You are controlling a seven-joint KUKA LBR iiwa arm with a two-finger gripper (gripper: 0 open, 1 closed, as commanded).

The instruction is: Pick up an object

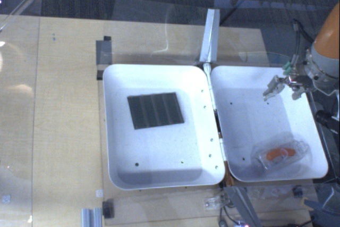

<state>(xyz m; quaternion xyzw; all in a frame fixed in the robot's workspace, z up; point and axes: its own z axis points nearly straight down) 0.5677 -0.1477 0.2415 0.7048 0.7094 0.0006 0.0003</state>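
Most of the arm [328,45] was cut off by the right edge of the view, so that little beyond its orange band and grey wrist could be seen. The object [280,154] in the right bin [234,114] was hard to make out: a clear, crumpled-looking wrapper or shell with something orange inside it, its outline faint against the white floor. It lay near the bin's front right corner, close to the front wall. The gripper [283,89] hung over the back right part of the same bin, reaching in from the right and well apart from the object. Its fingers [271,90] stood apart, one toward the bin's middle and the other nearer the right wall, with nothing between them. A bit of green showed on the wrist just behind them. In the left bin [159,167] a dark ribbed pad [155,110] lay flat, a little left of and behind the centre, clear of all four walls. The two bins touched along a shared edge, with a metal strip [209,37] rising from the desk [58,114] behind that seam. The floor of the right bin between the gripper and the object was bare white, as was its left half.
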